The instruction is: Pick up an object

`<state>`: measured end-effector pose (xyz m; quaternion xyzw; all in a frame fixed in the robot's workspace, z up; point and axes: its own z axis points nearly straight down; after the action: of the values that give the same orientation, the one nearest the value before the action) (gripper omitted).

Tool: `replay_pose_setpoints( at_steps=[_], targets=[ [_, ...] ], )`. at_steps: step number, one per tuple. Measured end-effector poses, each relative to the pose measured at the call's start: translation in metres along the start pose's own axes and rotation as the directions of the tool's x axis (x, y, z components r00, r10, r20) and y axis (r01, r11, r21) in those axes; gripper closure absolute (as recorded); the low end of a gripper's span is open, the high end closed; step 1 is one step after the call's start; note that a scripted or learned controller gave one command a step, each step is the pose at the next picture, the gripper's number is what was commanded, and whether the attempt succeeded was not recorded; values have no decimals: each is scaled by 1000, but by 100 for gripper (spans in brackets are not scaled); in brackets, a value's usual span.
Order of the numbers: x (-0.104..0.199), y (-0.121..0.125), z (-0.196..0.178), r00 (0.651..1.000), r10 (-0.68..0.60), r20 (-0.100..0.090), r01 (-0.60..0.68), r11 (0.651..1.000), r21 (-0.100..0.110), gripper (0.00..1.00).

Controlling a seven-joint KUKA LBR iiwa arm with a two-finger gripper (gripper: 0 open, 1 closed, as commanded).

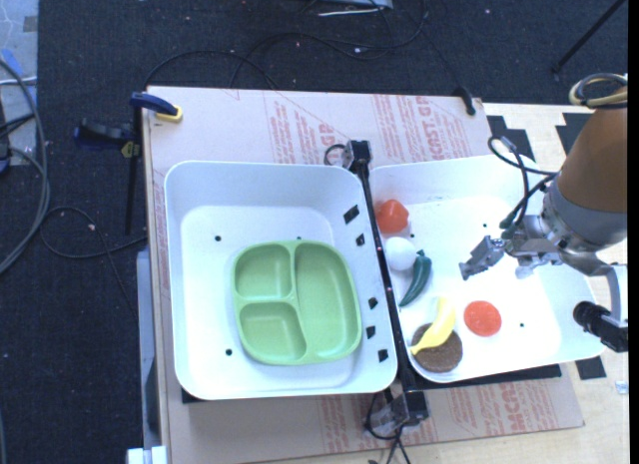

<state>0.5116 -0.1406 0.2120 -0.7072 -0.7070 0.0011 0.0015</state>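
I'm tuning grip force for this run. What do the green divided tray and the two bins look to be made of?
Green divided tray: probably molded plastic, smooth with a soft sheen and rounded compartment walls. Left bin and right bin: apparently thin white plastic, matte, with rounded, formed corners.

Cut off by the right edge: most of the arm (599, 183), with only its orange band and wrist inside. Too small and dark to tell whether the claw (483, 255) stands open or closed. Partly hidden under the yellow piece (436, 324): the brown disc (439, 354). Partly covered by the green pepper (416, 277): the white ball (398, 252).
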Motion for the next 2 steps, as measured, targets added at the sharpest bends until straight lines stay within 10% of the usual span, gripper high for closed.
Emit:
replay_pose_setpoints(
  at_steps=[2],
  targets=[
    [10, 2, 53, 1000, -1, 0, 1, 1000, 1, 0]
  ],
)
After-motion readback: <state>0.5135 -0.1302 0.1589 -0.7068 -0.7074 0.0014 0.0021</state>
